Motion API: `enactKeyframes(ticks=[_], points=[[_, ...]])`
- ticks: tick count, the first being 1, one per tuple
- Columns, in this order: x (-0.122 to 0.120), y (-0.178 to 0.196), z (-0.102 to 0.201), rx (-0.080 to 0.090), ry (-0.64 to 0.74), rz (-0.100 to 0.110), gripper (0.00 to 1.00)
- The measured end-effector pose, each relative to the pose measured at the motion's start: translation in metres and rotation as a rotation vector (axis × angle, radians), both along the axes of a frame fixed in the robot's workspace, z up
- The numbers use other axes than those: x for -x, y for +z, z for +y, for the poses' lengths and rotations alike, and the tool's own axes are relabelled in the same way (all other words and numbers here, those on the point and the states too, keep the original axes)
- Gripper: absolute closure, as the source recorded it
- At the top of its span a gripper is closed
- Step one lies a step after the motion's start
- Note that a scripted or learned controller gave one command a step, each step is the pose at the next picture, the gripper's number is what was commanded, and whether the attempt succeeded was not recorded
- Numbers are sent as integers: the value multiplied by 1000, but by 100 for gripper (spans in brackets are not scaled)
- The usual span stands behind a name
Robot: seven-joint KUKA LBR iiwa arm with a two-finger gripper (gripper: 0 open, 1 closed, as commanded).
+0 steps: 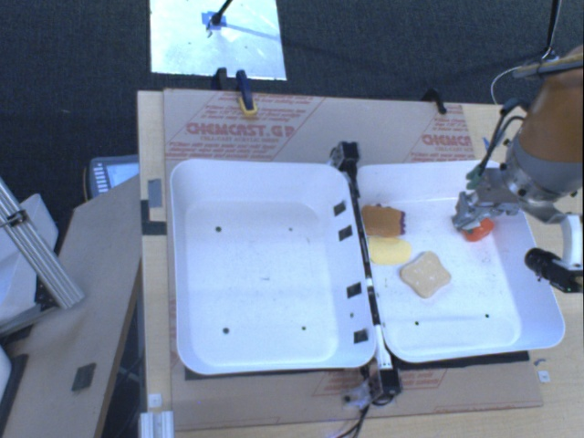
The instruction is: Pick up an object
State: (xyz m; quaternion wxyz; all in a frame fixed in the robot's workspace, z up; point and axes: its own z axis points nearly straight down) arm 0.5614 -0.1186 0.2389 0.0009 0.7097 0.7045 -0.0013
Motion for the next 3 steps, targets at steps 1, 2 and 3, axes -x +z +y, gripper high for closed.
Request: enactKeyframes(ticks=[1,2,3], points=[[-9,26,91,-3,19,-5,100],[19,39,156,-6,19,-2,100],[41,144,219,-8,20,-12,100]])
